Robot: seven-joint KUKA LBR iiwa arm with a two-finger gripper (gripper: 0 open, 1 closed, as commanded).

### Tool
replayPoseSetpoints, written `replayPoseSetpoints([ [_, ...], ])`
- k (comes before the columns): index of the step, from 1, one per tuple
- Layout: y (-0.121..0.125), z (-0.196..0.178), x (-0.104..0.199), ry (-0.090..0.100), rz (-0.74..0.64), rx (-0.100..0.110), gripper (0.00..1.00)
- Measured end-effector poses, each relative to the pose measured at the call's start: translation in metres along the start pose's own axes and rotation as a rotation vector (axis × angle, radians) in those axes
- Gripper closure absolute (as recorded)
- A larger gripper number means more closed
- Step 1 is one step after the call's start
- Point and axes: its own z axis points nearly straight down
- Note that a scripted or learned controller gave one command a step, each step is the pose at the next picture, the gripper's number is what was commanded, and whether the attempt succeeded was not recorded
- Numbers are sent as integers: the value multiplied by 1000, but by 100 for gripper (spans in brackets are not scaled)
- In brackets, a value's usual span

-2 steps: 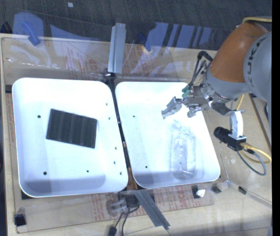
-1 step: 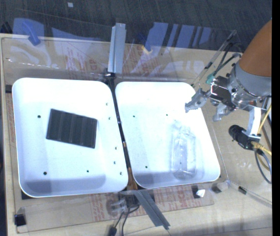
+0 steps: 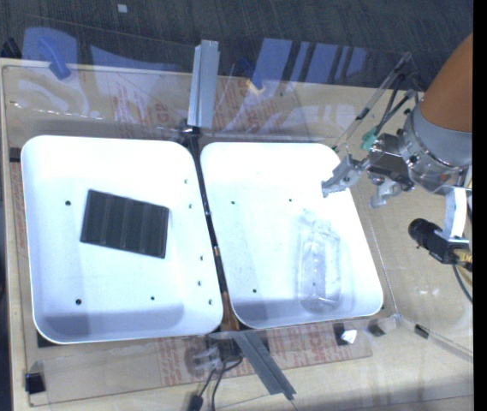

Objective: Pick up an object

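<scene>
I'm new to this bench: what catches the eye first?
A dark ribbed slab lies flat in the left bin, stark against the white. A clear bottle lies in the right bin, near its right wall. The claw hangs open over that bin's upper right corner.

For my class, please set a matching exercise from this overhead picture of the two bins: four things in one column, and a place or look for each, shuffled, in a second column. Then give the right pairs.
Column one
1. dark ribbed rectangle
2. clear plastic bottle
3. gripper
4. metal post

Column two
A. above the right bin's far right corner
B. lying flat in the left bin
C. standing behind the seam where the two bins meet
D. lying in the right bin, see-through

Pairs: 1-B, 2-D, 3-A, 4-C
</scene>
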Motion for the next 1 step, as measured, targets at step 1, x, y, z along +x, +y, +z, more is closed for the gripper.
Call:
replayPoseSetpoints([
  [1,1,-10,1,-1,-7,1,100],
])
